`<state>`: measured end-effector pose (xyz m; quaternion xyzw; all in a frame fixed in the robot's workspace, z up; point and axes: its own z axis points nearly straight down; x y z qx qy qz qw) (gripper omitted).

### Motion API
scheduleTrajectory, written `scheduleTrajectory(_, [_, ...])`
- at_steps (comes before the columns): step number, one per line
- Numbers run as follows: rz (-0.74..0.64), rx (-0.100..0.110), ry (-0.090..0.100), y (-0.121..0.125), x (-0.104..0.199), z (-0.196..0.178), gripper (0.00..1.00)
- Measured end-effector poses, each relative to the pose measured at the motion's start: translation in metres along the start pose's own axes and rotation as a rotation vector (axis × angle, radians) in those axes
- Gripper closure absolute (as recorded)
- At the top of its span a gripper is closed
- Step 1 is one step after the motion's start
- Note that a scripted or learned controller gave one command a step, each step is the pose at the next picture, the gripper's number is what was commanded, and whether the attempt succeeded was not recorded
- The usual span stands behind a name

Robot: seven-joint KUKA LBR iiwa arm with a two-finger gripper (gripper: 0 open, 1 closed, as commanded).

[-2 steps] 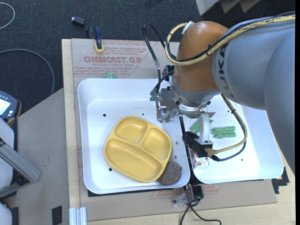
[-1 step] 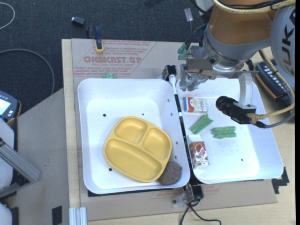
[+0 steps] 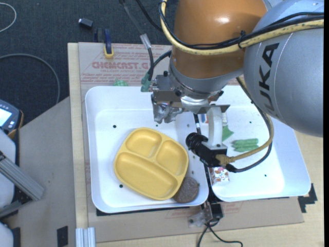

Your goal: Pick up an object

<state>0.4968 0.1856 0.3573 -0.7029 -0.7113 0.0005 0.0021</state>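
Blue-and-yellow clamp [image 3: 107, 42] on the cardboard sheet [image 3: 128, 63] (far edge)

My arm [image 3: 288, 71] is grey and smooth, with big dark letters "KUKA" on the side. Above my wrist sits a round, shiny orange band [image 3: 218, 22]. Yellow and black cables [image 3: 205, 45] run around it, and my metal gripper [image 3: 164, 112] hangs below.

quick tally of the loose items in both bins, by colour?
Yellow: 1, the divided plate in the left bin
Brown: 1, the round cookie at the plate's near right edge
Green: 1, the bean pod in the right bin
Total: 3 that I can make out; the arm hides part of both bins.
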Motion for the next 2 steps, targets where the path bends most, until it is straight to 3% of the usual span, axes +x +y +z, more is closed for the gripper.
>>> scheduleTrajectory(1, [0.006, 0.004, -0.003, -0.019, 0.042, 0.041, 1.00])
scheduleTrajectory(2, [0.011, -0.004, -0.001, -0.017, 0.039, 0.028, 1.00])
